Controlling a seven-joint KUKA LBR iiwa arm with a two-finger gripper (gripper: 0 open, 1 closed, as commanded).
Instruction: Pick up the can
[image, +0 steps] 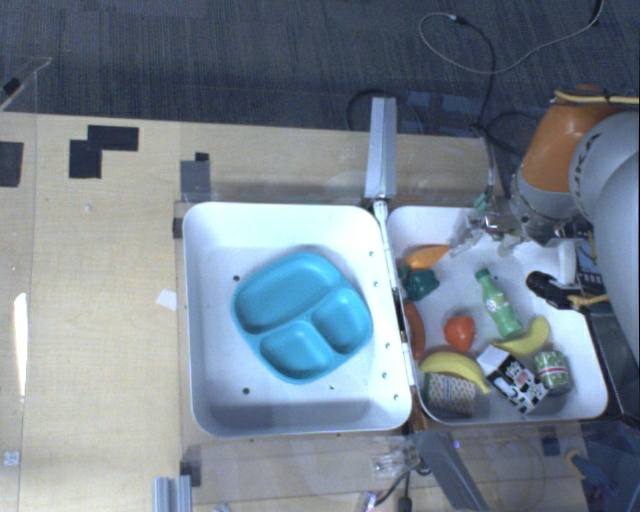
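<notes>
From my remote station, I am seeing the small green-labelled metal can (552, 370) sitting in the right white bin's (596, 405) near right corner, beside a black-and-white patterned carton (518, 385) and just below a yellow banana (527, 337). A green plastic bottle (497, 303) is lying mid-bin. In the left white bin (205, 330), a blue three-compartment plastic tray (300, 315) is resting. At the right bin's far edge, the gripper (488, 222) is hovering; whether it is open I cannot tell.

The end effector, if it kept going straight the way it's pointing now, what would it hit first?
Probably the orange thing at the top left of the right bin. The end effector seems to point left and down toward it, though depth is unclear. The can lies well off that line.
</notes>
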